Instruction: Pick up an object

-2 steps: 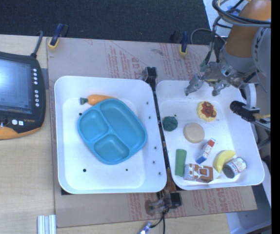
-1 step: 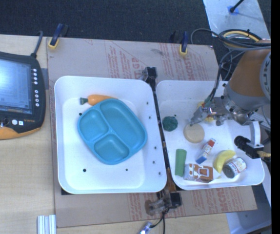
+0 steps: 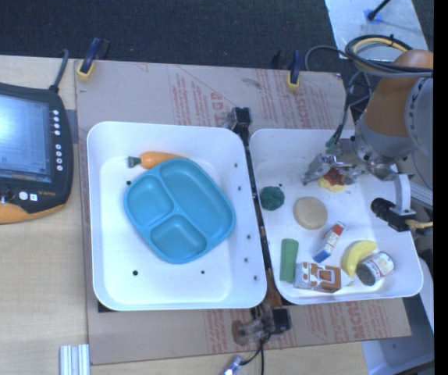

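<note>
Lighting was pretty bright and even overall, and the two white bins (image 3: 99, 209) came out nearly blown out, so their rims were hard to read. The pendant screen (image 3: 9, 135) was washed pale with glare. Shadows were short and soft, and the whole frame looked a bit soft and grainy, small items especially.

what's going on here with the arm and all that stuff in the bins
A grey and orange robot arm reaches in from the right over the right bin. Its hand is down at a small red and yellow object near the bin's back; a grip can't be confirmed. Around it lie a dark green ball, a tan disc, a green block, a banana and a can. The left bin holds a blue divided plate with a carrot behind it.
</note>
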